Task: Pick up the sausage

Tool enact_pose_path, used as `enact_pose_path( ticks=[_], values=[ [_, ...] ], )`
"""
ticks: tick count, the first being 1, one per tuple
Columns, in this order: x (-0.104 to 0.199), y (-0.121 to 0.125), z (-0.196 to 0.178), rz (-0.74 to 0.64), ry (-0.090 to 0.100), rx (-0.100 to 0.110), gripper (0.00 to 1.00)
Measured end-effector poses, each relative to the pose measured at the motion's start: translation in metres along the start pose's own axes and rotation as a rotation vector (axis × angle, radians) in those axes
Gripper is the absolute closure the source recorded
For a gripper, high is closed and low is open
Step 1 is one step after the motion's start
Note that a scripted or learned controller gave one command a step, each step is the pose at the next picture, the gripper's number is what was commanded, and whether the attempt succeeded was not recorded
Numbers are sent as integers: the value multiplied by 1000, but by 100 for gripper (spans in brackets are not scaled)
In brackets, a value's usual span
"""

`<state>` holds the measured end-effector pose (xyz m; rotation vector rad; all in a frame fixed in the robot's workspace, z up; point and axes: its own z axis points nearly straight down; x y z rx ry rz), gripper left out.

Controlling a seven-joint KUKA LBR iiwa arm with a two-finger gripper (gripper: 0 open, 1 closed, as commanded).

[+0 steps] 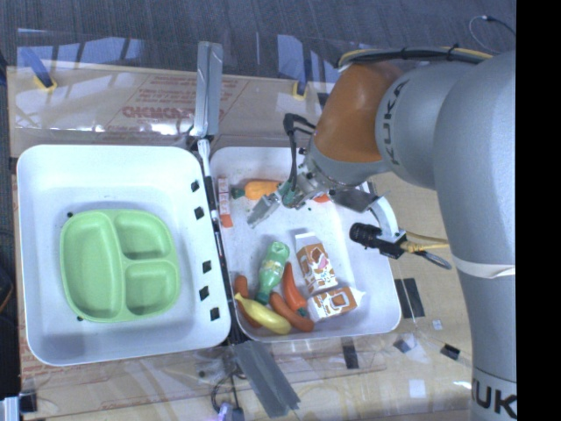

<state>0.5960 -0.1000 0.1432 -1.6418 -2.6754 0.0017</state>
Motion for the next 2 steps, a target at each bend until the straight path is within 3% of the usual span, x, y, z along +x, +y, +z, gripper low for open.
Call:
enact_pose_path(
  ticks=[1,2],
  values=[
    [13,-39,52,183,1,1,0],
    [-9,6,51,478,-1,-2,0]
  ],
)
